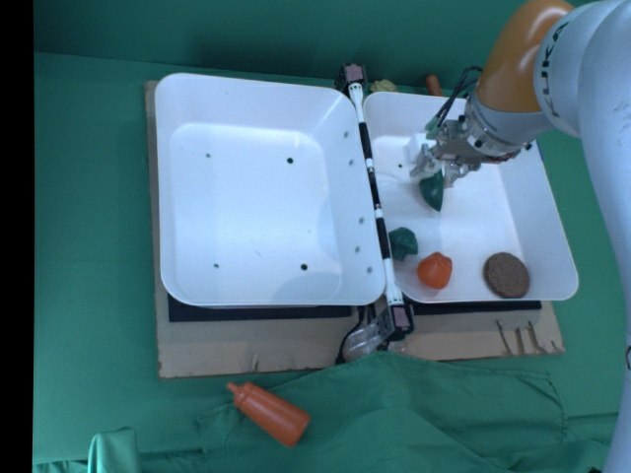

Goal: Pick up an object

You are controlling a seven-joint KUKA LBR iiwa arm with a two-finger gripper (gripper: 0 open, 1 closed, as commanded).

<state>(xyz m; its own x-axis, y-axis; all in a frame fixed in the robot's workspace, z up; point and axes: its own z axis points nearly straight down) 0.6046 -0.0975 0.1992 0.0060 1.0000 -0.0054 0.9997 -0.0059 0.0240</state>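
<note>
Tool state: my tool is above the right bin, a dark green piece pinched at my fingertips, hanging below.
Risk: grip looks shallow, at the top edge only; may slip on lift.
Nearby: orange toy, brown disc, well apart.
Writing: "KUKA" on my arm, partly legible.

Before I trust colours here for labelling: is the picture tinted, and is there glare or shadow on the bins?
Camera view: a blue-green cast tints everything; the left shallow white bin looks washed out on its floor with a soft shadow near its front edge; the right shallow white bin is evenly lit; the dark green object under the tool looks slightly soft.
</note>
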